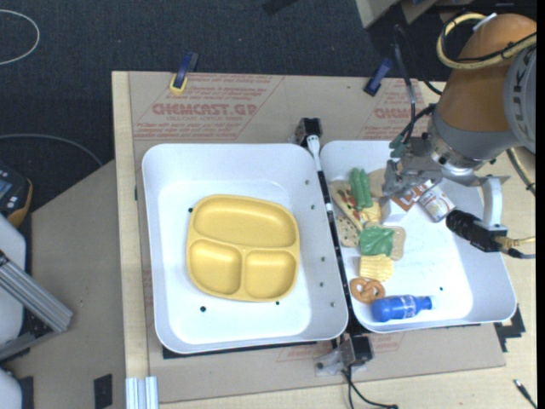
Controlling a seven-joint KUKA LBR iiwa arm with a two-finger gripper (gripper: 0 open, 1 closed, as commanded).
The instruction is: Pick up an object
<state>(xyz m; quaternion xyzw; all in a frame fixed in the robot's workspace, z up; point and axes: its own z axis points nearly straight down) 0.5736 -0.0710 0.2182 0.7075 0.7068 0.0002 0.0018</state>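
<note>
Hand low in the right bin, beside a green toy; finger state impossible to tell.

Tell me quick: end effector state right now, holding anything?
End effector: low over the right bin, among the toy food; open or shut cannot be told, and no object is visibly held.

Landmark: yellow divided tray, centred in the left bin. A band of bare white floor rings the tray on all sides. Right of the tray, beyond the shared rims, the right bin is crowded: green pieces, a pretzel and a blue bottle block its near side. Farther right, floor lies bare.
</note>
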